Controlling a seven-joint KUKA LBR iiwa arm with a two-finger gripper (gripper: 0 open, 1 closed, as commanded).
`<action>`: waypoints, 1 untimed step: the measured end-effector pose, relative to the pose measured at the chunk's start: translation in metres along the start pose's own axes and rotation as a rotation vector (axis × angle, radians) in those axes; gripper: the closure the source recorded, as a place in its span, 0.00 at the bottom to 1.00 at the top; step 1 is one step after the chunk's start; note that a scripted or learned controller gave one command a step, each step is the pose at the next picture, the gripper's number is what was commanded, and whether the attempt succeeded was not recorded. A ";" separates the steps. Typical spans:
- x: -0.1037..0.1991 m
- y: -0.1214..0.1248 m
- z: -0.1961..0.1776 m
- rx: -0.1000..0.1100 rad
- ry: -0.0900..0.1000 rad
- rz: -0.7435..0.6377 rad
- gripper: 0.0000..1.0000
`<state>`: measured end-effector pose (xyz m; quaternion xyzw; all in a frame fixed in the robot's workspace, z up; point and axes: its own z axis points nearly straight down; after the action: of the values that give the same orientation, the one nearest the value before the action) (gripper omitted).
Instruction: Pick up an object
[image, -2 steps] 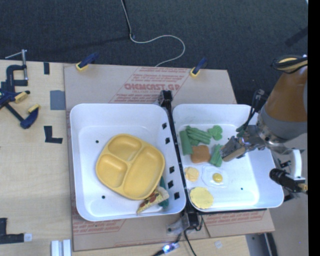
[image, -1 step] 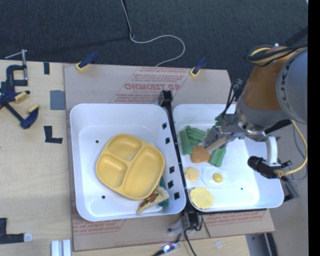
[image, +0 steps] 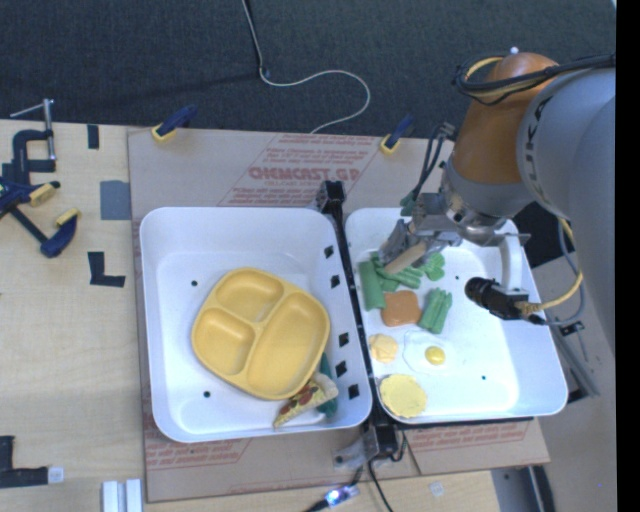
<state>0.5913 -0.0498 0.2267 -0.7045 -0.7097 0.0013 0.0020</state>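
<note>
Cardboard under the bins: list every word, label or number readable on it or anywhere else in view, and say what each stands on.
"CHEMCAST GP": red print on the cardboard above the left bin, seen upside down and blurred, so the reading is uncertain.
Smaller red lines around that print: too blurred to read.
More red print on the cardboard strip below the right bin: too small to read.
No text is legible on the bins, the yellow tray or the arm.
</note>
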 end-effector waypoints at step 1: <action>0.001 0.017 0.013 0.004 -0.002 0.004 1.00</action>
<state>0.6085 -0.0489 0.2132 -0.7061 -0.7081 0.0035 0.0025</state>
